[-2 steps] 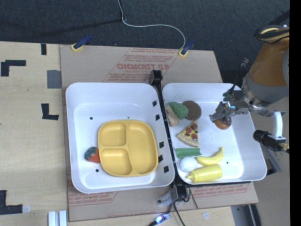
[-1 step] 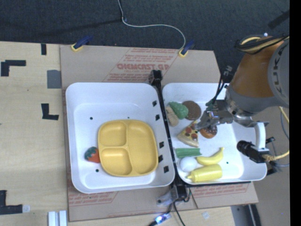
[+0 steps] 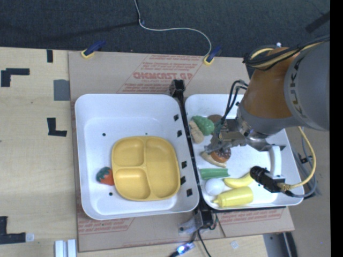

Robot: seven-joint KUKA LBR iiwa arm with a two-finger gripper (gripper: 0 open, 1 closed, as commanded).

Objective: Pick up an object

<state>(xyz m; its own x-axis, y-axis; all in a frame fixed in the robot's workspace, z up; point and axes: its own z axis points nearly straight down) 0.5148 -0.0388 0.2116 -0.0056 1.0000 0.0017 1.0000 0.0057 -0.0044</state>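
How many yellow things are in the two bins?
3: a divided yellow plate in the left bin; a banana and a yellow bottle at the near side of the right bin. The arm may hide others.

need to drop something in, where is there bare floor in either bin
Left bin: bare floor along the far wall above the yellow divided plate, and a narrower strip at its left above the small red and green toy. Right bin: crowded around the gripper, with toy foods packed from centre to near wall.
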